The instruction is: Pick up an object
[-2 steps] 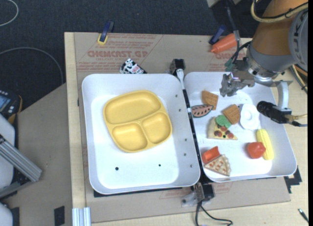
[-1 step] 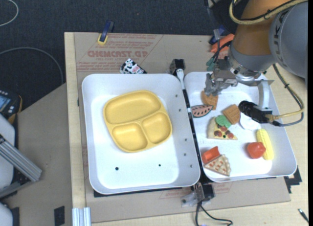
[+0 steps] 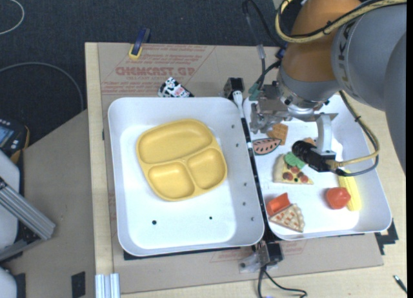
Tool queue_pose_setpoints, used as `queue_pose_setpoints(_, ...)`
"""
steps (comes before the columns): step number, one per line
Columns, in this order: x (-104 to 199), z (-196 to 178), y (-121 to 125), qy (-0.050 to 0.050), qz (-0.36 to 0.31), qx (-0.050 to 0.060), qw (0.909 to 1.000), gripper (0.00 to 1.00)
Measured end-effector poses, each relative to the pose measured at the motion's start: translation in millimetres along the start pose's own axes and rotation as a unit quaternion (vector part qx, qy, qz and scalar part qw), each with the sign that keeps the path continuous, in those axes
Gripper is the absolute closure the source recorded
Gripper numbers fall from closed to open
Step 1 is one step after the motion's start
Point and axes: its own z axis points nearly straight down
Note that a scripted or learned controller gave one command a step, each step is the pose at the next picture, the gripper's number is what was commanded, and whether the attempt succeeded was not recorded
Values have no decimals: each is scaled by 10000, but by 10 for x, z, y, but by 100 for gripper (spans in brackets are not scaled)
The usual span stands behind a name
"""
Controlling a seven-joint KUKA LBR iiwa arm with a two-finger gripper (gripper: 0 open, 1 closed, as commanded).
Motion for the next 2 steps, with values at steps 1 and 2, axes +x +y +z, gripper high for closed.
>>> queue_pose_setpoints(1, 264, -184, 93, -8, 11, -37, 10000, 100)
queue_pose_setpoints(2, 263, 7, -1, -11, 33, 3, 10000, 100)
